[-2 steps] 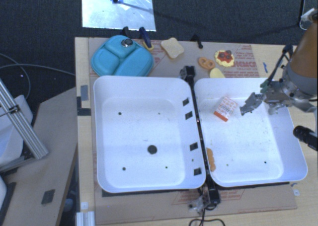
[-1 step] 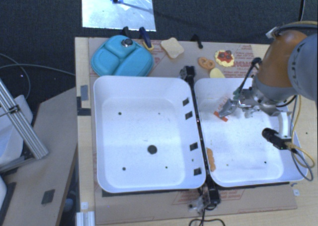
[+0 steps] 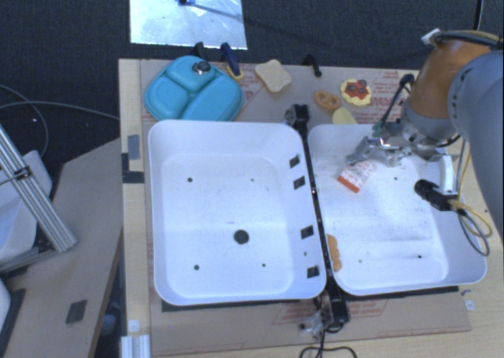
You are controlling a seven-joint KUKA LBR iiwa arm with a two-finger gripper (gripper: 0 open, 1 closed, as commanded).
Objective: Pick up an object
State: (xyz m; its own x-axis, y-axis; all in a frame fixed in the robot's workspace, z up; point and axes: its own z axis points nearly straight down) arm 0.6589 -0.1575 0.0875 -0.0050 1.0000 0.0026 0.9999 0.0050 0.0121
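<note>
A small orange-and-white packet (image 3: 353,178) lies on the floor of the right bin (image 3: 409,270), near its back left part. My gripper (image 3: 368,152) hangs just behind and above the packet, close to its upper edge, with the grey arm and its orange band reaching in from the right. Whether it touches the packet cannot be made out from this angle. A small brown piece (image 3: 333,252) rests against the right bin's left wall. In the left bin (image 3: 181,270) there is one small dark round thing (image 3: 241,236).
Behind the bins lie a blue divided tray (image 3: 194,90), a toast slice (image 3: 273,75), a small orange cookie (image 3: 327,100), a round red-and-yellow toy (image 3: 356,91) and a pale yellow piece (image 3: 343,116). A black cable plug (image 3: 433,193) hangs by the arm over the right bin.
</note>
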